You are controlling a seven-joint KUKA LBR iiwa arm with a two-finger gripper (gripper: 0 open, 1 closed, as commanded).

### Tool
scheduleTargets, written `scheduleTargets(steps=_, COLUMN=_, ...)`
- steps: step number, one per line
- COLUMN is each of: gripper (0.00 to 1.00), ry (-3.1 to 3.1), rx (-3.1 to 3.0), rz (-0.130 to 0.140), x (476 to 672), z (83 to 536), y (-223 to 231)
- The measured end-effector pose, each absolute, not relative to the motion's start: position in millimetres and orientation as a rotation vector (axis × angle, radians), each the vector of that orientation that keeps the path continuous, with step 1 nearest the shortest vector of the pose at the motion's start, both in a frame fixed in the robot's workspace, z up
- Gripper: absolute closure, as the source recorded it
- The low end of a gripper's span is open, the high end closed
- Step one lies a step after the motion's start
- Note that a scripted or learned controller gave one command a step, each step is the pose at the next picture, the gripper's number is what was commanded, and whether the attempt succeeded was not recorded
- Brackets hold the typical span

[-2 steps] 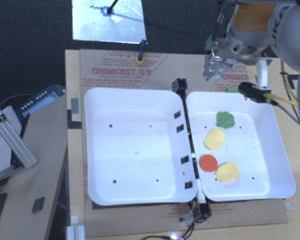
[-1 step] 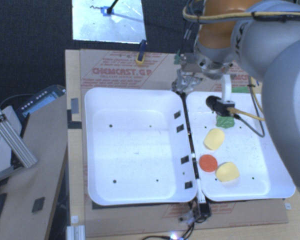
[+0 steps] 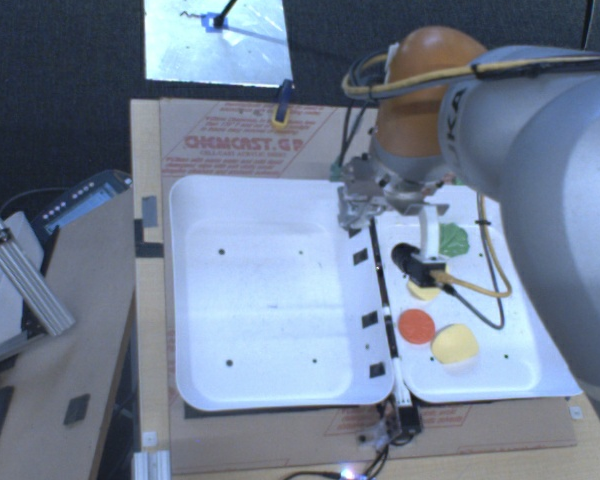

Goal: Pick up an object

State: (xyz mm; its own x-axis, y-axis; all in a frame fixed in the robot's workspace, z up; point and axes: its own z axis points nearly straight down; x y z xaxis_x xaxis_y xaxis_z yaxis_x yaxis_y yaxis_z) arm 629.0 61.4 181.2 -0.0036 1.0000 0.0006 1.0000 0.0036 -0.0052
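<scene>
Gripper (image 3: 358, 214) hangs at right bin (image 3: 480, 392) rim (green object (image 3: 451, 239) nearby).

White bins (image 3: 260, 298); orange disc (image 3: 417, 326); yellow lump (image 3: 455, 344); green piece (image 3: 452, 239).

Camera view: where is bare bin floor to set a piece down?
The left bin is bare wall to wall. The right bin is crowded: green piece, small yellow piece, red disc and yellow lump line its left side, gripper at the far end; only its near right corner is bare.
</scene>
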Motion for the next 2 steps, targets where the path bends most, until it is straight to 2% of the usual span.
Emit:
scheduleTargets(steps=1, gripper=1.00, ry=-2.243, rx=-2.215, rz=-0.030, x=671.3, z=332.9, y=143.3)
scheduleTargets(steps=2, gripper=1.00, ry=-2.227, rx=-2.213, rz=0.003, x=664.2, z=244.8, y=175.8)
